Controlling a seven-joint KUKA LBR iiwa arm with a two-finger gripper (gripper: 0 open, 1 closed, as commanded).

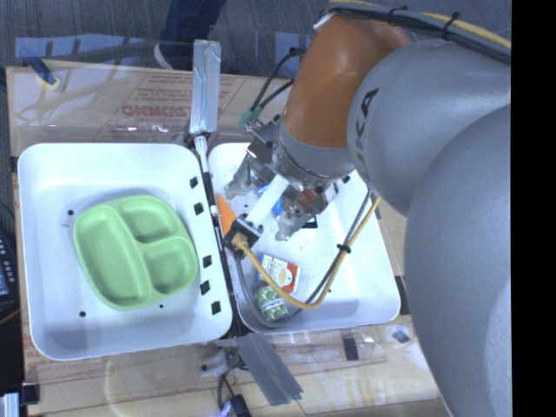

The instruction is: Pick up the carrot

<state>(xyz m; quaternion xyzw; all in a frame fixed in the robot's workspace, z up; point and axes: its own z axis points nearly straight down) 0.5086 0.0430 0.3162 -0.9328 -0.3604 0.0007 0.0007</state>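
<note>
The carrot (226,213), a short orange piece, lies in the right bin (373,276) against its left wall, partly hidden by a small black part of the arm's cabling. My gripper (263,205) hangs low over the bin's upper middle, just right of the carrot. Its two fingers stand apart, one finger (238,183) above the carrot and the other further right. It is open, and nothing orange sits between the fingers.
A green divided plate (135,250) lies in the left bin (43,320). In the right bin's front are a red-and-white packet (281,274) and a green item (271,303). A yellow cable (326,276) loops over them. The big grey arm covers the bin's right side.
</note>
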